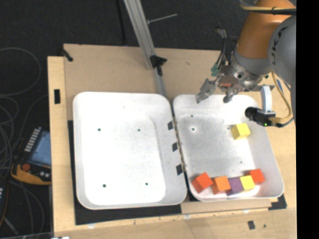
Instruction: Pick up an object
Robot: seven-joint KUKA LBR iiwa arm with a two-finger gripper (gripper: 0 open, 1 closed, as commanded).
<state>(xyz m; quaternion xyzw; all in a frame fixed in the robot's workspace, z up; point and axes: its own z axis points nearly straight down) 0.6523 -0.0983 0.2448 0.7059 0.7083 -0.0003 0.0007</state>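
My gripper [217, 95] hangs over the far edge of the right bin [219, 148], its two fingers spread open with nothing between them. A yellow cube [240, 131] lies alone in the right part of that bin, nearer the camera than the gripper and to its right. Along the bin's near wall sits a row of blocks: a red-orange one [202, 181], an orange one [221, 184], a purple one [234, 187], a yellow one [247, 183] and a red one [257, 176].
The left bin [122, 148] lies beside the right one, joined by black clips [175, 147]. A slanted metal pole [142, 31] rises behind the bins. A black sensor with cable [259, 116] hangs off the wrist over the right bin's far right corner.
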